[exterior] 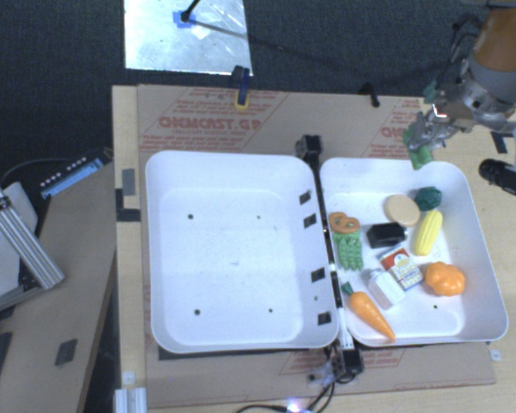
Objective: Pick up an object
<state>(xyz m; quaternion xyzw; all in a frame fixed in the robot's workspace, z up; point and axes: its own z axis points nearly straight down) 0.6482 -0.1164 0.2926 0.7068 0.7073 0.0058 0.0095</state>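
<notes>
My gripper (424,143) hangs above the far edge of the right bin (482,256), raised off it. A small green object (423,156) is pinched between its fingers and hangs clear of the bin. Below it in the right bin lie a dark green broccoli piece (427,198), a tan round disc (402,209), a yellow corn cob (427,231), a black block (385,234), a brown pretzel (344,224), green pea pods (350,251), a red and white box (402,268), a white bottle (383,287), an orange pumpkin (445,279) and a carrot (370,314).
The left bin (159,256) stands beside the right one, joined by a black hinge strip (320,231). A shiny metal sheet (187,24) lies on the dark floor beyond the bench. Metal framing (13,239) stands at the left.
</notes>
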